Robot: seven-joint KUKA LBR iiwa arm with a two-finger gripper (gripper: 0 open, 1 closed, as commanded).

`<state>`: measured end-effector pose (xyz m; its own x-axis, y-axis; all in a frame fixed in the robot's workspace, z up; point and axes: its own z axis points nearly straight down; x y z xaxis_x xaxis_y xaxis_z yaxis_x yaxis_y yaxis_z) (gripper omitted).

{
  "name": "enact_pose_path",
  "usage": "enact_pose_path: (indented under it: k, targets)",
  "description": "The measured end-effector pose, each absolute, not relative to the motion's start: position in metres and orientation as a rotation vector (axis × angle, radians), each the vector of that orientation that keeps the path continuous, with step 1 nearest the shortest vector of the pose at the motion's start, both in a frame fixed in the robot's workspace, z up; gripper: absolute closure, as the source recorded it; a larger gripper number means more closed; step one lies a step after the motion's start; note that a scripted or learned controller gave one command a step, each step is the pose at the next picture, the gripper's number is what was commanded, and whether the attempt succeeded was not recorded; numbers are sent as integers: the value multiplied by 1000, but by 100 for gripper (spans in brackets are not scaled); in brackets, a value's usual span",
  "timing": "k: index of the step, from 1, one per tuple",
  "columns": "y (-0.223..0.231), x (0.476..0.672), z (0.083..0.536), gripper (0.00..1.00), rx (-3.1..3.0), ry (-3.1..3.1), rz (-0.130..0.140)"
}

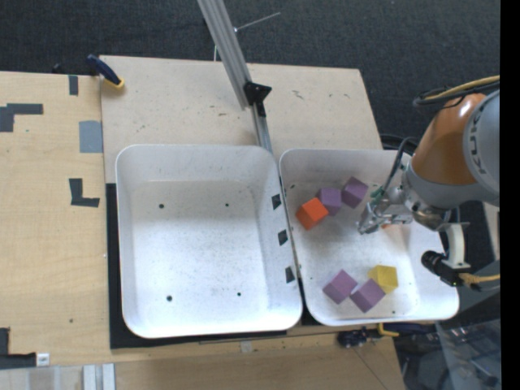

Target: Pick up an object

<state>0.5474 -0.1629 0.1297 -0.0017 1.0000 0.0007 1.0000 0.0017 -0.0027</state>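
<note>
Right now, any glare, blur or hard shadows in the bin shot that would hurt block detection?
Camera view: lighting is even and soft, with no hard shadows; the white plastic right bin is bright but its orange cube, yellow cube and four purple cubes stay distinct. The metal two-finger gripper looks slightly soft, its finger detail unreadable. The frame is a little grainy overall.

The claw (370,222) is too small to read — the arm (463,157) runs off the right edge.
</note>
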Motion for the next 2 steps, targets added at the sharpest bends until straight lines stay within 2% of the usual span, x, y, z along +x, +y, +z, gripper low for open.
enact_pose_path:
  k: [1, 2]
  targets:
    - [-169, 547, 173, 100, -2223, -2224, -1]
    - [-169, 547, 237, 100, -2224, -2227, -4]
